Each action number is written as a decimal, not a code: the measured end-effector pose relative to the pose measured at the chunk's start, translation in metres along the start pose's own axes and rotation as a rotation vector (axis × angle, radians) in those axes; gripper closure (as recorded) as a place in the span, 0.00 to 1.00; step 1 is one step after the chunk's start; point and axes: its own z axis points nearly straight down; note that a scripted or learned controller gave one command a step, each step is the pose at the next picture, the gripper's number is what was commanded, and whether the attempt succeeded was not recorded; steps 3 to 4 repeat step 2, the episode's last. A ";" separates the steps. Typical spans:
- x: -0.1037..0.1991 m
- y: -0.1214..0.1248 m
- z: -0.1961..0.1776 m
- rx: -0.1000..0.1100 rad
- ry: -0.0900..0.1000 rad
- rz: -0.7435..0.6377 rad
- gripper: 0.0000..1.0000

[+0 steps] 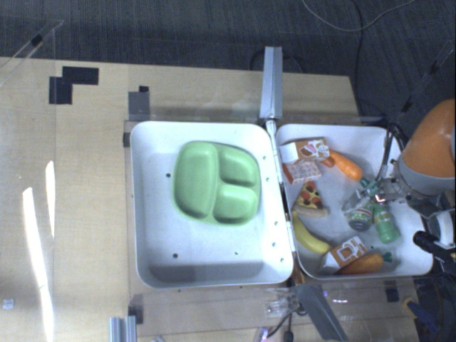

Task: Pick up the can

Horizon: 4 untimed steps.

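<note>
Seen from above at a slant, two shallow white bins sit side by side on a pale wooden bench, dark carpet running across the top of the frame. The left bin [149,255], at centre frame, carries a green divided tray [216,182], one long compartment on its left and two smaller ones on its right.

The right bin [370,135], at right of frame, is crowded. Along its upper edge lie a small orange-and-white carton [308,150] and, just below it, a pale pink packet [302,169]; a toy carrot [346,166] angles down to their right. A toy pizza slice [311,199] rests near the bin's left wall, with a yellow banana [309,236] below it. In the lower part of the bin a second carton [343,254] lies touching another carrot [363,263].

The can [359,217], silvery and lying on its side, is at the middle right of this bin, just beside a green bottle [385,226].

The grey arm with its orange band [432,141] enters from the right edge of the frame. Its gripper [376,191] hangs just above the can and bottle, among them in this view; whether it is parted or closed cannot be told, and nothing can be seen held.

A black cable [356,20] loops across the carpet at upper right.
</note>
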 end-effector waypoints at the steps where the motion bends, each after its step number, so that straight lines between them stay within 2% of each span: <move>1: 0.000 0.003 -0.012 -0.007 -0.002 -0.001 1.00; 2: 0.046 0.031 -0.116 0.003 0.002 0.027 1.00; 4: 0.046 0.031 -0.116 0.003 0.002 0.027 1.00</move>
